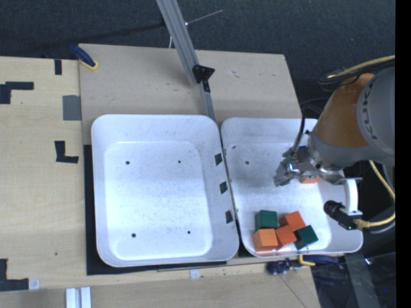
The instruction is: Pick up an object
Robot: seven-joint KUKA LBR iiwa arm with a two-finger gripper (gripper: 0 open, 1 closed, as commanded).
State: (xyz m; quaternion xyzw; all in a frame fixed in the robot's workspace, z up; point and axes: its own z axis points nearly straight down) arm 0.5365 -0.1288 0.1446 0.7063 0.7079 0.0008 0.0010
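Approach step, nothing grasped: jaws (286, 174) hang over the right bin (257, 140), cannot tell if released or clenched; blocks (282, 230) cluster at the bin's 6 o'clock corner; next move likely calls for shifting toward 6 o'clock, then descending.

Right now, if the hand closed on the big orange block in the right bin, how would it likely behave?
The orange block looks rigid and flat-faced, so it probably won't roll or flex. It seems small and likely light. It sits tight against a green block and another orange one, so fingers may nudge those neighbours.
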